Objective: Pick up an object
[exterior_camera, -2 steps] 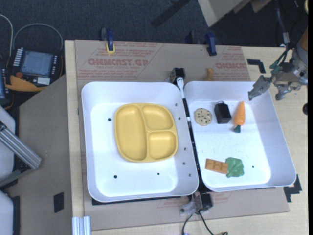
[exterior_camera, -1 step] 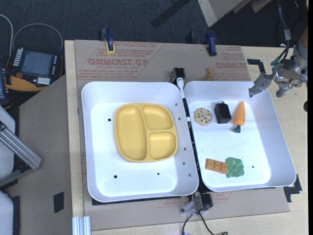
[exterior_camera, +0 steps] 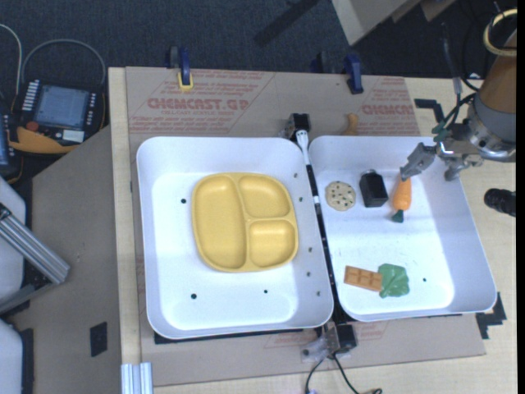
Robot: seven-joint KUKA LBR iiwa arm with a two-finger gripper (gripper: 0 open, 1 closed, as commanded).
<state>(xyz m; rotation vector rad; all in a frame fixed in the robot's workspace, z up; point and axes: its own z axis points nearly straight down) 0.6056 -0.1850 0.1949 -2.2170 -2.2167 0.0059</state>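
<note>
One arm works this counter, reaching into the right bin (exterior_camera: 472, 220) with its fingers (exterior_camera: 433, 161) spread wide and holding nothing — the two tips stand well apart, one near the bin's far wall, the other farther right.

Nearest object: the carrot (exterior_camera: 401, 196). It lies just below and slightly left of the left fingertip, close to it but not between the tips. Its long axis runs roughly up and down the view, orange body toward the fingers and green stub at the far end. The line between the tips appears to run across that axis, which suits a grasp across the narrow body — provided the fingers shift toward the carrot before descending.

Appearance of the carrot: small, tapered, smooth orange, likely hard plastic; judged prone to roll or slip if pinched off-centre.

Other objects, all farther from the fingers:
- black block (exterior_camera: 373, 189), just left of the carrot
- round cookie (exterior_camera: 340, 194), beyond the block
- cracker (exterior_camera: 362, 278) and green broccoli (exterior_camera: 394, 281), touching, well below

A yellow divided plate (exterior_camera: 244, 221) sits in the left bin (exterior_camera: 164, 245).
</note>
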